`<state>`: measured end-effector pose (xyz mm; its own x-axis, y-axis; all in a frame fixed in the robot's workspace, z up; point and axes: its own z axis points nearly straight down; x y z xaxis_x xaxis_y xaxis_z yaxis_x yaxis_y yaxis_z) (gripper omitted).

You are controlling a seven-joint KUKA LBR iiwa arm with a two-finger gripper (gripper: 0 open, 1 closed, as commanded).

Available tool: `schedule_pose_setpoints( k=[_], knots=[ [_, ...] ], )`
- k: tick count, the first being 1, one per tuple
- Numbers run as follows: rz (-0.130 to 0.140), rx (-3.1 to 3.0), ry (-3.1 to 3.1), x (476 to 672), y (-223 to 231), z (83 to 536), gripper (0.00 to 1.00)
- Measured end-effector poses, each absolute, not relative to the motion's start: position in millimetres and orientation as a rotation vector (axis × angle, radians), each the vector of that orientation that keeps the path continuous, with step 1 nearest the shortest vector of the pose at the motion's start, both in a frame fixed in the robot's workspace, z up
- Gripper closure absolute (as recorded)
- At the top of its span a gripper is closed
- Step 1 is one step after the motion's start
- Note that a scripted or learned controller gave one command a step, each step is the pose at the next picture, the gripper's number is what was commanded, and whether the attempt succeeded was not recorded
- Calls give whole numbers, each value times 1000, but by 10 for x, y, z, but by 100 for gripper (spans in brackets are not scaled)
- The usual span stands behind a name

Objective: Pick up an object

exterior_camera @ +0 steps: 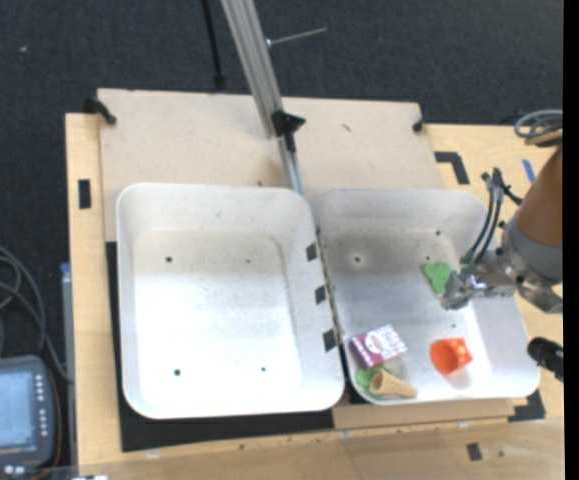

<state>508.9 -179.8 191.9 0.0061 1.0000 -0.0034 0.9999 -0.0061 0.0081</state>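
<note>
The right bin (389,218) holds a green piece (435,274) toward its right side, an orange-red cup-like object (451,356) near the front right, a purple and white packet (378,346) at the front left, and a tan cone on a green piece (389,383) at the front edge. My gripper (458,293) hangs low over the right side of this bin, right beside the green piece and touching or overlapping its right edge. The arm comes in from the right, with its orange band (544,208) above.
The left bin (219,298) sits beside the right one on the wooden bench. A slanted metal pole (259,68) rises from between the bins at the back. A monitor (9,413) and cables lie at the far left.
</note>
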Motion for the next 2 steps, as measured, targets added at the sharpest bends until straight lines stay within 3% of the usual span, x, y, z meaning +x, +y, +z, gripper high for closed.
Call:
schedule_pose_setpoints(
  k=[1,2],
  knots=[
    [5,2214,2220,5107,-1812,2257,100],
    [4,2213,2230,5220,-1225,2230,100]
  ],
)
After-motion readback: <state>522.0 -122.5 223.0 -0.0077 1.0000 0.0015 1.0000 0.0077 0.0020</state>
